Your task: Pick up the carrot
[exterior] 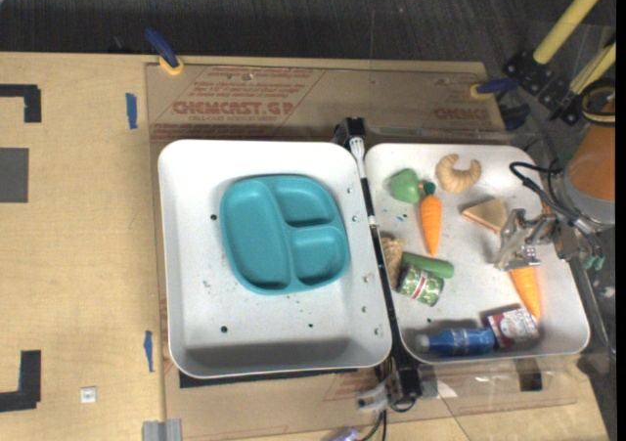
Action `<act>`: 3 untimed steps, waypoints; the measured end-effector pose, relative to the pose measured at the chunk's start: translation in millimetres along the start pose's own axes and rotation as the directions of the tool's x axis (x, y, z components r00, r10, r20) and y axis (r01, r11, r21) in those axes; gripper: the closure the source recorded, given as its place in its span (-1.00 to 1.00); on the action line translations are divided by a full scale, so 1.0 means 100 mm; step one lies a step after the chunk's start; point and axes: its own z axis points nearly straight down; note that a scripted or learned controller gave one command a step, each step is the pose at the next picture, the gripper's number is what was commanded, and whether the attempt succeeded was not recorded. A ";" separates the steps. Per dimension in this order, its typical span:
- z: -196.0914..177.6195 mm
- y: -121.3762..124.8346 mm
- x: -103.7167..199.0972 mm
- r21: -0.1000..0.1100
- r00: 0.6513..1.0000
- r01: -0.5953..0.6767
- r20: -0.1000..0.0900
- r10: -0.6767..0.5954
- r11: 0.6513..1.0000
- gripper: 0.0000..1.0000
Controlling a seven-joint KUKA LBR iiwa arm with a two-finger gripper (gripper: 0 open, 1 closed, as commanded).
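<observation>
Two carrots lie in the right bin (562, 327): one (430, 221) near its middle, another (527, 288) under the claw (515, 245), whose state I cannot tell. They look light, stiff, smooth; grip mid-body.

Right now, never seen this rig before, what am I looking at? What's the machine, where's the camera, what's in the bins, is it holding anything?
One camera looks down at a slant on a bench with two shallow white bins. The machine is a robot arm reaching in from the right; its tool is the metal part low over the right bin.

The left bin holds a teal divided tray.

The right bin holds toy food: a carrot near the middle, with a green piece above it, a croissant, a tan wedge, a green can, a blue bottle, a red-and-white packet, and a second orange carrot-like piece just below the tool.

I can't tell whether the tool is gripping anything.
</observation>
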 end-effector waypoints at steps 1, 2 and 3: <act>0.01 0.00 0.01 -0.001 1.000 0.000 -0.002 0.000 1.000 -1.00; 0.13 -0.02 0.58 -0.002 1.000 -0.007 -0.011 0.007 1.000 -1.00; 0.11 0.56 0.69 -0.002 1.000 -0.021 -0.008 0.021 1.000 -1.00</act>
